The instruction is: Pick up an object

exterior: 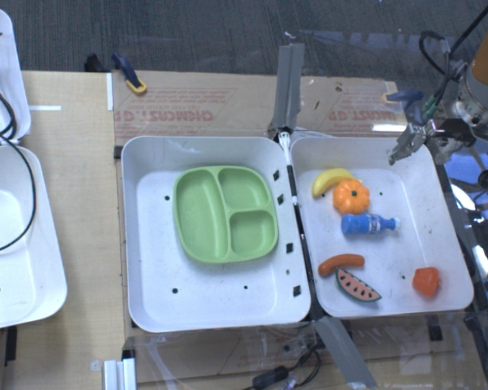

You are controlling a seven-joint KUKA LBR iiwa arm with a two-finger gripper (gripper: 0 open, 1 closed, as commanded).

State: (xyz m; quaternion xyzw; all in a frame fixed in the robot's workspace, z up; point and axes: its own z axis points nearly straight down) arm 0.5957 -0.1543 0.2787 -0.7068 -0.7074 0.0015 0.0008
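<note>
Pumpkin [351,197]; small, orange, green-stemmed

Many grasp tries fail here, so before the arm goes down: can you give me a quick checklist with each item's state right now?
1. Claw carries nothing: ok, it hangs over the right bin's back right corner.
2. Claw opening: cannot tell, too small.
3. Targets present: ok, banana, orange pumpkin, blue bottle, sausage, watermelon slice, red piece.
4. Isolated target: ok, red piece lies apart.
5. Banana and pumpkin apart: not ok, touching.
6. Green plate out of the way: ok, left bin.
</note>
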